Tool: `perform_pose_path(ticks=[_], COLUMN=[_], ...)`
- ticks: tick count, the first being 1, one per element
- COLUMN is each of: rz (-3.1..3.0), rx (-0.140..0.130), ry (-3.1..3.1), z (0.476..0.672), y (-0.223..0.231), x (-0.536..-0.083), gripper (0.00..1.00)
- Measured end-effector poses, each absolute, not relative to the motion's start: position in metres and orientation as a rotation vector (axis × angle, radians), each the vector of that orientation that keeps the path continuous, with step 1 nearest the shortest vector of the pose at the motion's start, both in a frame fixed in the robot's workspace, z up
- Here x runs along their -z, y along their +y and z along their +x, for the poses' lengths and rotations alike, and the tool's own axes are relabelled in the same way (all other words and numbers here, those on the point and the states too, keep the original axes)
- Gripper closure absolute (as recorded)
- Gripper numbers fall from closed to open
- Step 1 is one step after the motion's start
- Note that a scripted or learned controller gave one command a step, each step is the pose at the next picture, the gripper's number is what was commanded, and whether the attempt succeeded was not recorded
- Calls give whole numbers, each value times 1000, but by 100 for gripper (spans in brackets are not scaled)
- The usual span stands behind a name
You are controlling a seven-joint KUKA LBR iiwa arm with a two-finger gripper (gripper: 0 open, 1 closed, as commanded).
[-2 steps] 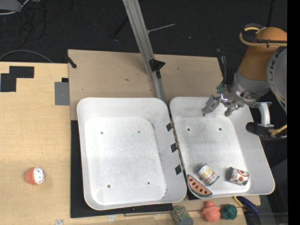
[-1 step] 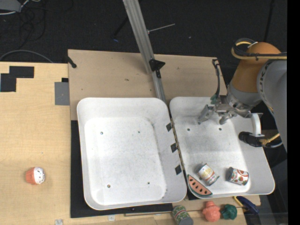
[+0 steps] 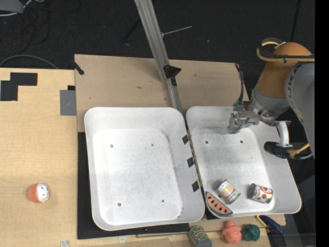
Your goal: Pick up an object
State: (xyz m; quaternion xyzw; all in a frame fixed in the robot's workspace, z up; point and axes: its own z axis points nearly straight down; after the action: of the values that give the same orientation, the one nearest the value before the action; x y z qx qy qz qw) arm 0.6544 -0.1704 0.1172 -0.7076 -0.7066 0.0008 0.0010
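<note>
- The arm (image 3: pixel 288 81) reaches in from the right, its orange band above the wrist, and the gripper (image 3: pixel 237 123) hangs over the far part of the right bin (image 3: pixel 241 153).
- The gripper's tips are too small and blurred to read; whether they stand wide or narrow I cannot tell, and nothing is seen between them.
- Three things lie along the near edge of the right bin: a watermelon slice (image 3: pixel 218 203) at the near left corner, a small can (image 3: pixel 226 190) just beside it, and a red-and-white can (image 3: pixel 260 193) to the right.
- All three are well apart from the gripper.
- The left bin (image 3: pixel 133 163) sits touching the right one.
- Just outside the near edge lie a dark can (image 3: pixel 198 235), a pink lump (image 3: pixel 231 232) and a green lump (image 3: pixel 251 232).
- A red-and-white ball (image 3: pixel 38 193) rests on the wooden bench at far left.
</note>
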Motion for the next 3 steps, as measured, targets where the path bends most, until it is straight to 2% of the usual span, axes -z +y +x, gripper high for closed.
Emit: perform_pose_path(ticks=[1, 3], rz=[-2227, -2224], rx=[3, 2], ry=[-2220, -2222], z=[647, 646], y=[-166, -170], x=[-168, -244], gripper=[100, 100])
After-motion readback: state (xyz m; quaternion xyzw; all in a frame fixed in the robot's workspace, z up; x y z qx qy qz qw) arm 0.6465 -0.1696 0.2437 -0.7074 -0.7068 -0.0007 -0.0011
